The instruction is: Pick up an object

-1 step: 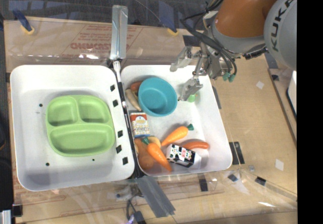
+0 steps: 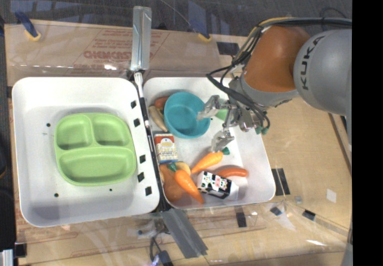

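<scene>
We start with the bench [image 2: 299,157], which carries two white bins side by side. The left bin [image 2: 30,139] holds a green divided plate [image 2: 94,148]. The right bin [image 2: 257,163] holds everything we might pick: a teal bowl [image 2: 182,114] at its far left, a small carton [image 2: 166,148] just near of the bowl against the dividing wall, a black-and-white spotted box [image 2: 214,184] at the near edge, a red sausage-shaped piece [image 2: 230,171] just beside that box, and two toy carrots, one [image 2: 187,182] near the left corner and another carrot [image 2: 208,159] in the middle.

The arm [image 2: 287,67] reaches in from the right, and the tool [image 2: 216,124] hangs over the middle of the right bin, between the bowl's right rim and the middle carrot. Its two fingers look spread apart with nothing between them, one by the bowl rim and one just above the carrot's top.

We judge the carrot below the nearer finger the likeliest target. To do this well, we should centre over its body, turn the fingers across its narrow width, and descend straight down so the bowl rim is not caught. Closing should wait until the fingers straddle it, since the tapered shape could squirt out.
</scene>
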`<action>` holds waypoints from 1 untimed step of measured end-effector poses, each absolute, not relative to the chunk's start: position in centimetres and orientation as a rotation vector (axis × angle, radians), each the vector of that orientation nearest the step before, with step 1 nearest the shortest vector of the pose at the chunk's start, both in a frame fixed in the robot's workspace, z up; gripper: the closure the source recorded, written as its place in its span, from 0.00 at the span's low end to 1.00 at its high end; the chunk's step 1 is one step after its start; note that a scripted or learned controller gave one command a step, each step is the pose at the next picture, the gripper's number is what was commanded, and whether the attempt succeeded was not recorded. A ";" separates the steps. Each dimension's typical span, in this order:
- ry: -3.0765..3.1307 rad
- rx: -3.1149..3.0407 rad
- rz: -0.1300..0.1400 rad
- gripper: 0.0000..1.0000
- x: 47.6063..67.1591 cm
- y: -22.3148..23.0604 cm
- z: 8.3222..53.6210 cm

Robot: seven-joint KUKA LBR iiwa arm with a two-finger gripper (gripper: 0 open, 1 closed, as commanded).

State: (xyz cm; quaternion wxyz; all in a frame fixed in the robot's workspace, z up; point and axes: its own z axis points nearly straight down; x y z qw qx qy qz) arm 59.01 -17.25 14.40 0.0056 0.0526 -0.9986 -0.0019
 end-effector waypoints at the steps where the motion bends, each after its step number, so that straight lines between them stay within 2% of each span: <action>1: -3.029 -0.829 -0.001 0.00 63.2 -20.0 11.1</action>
